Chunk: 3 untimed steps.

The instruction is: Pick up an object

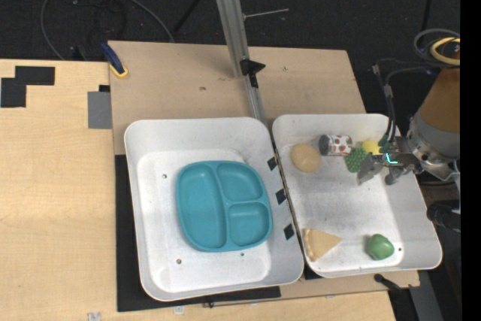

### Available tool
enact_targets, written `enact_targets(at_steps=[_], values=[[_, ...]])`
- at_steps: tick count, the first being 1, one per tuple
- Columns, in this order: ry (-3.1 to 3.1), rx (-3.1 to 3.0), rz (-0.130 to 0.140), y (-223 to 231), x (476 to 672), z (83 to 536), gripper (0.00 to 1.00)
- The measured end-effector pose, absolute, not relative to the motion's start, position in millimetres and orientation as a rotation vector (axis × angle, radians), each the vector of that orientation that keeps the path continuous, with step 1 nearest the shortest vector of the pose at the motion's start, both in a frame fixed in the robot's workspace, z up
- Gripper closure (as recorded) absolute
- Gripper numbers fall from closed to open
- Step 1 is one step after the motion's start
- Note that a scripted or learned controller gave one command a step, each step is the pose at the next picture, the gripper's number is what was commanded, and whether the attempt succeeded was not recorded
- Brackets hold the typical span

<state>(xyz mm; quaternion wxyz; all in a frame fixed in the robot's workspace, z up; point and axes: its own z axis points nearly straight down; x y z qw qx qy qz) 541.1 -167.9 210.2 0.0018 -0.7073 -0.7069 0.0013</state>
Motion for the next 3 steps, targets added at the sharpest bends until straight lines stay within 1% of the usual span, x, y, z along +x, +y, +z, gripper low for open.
enact_targets(at_steps=[1,2,3], values=[[-2.220,-2.221,0.002,-168.1,541.8,211.3,0.00],[-2.220,-2.218,0.003,-162.0,549.0,164.5,0.00],[-2.217,-2.218,0.005,-164.2,545.0,120.6,0.00]])
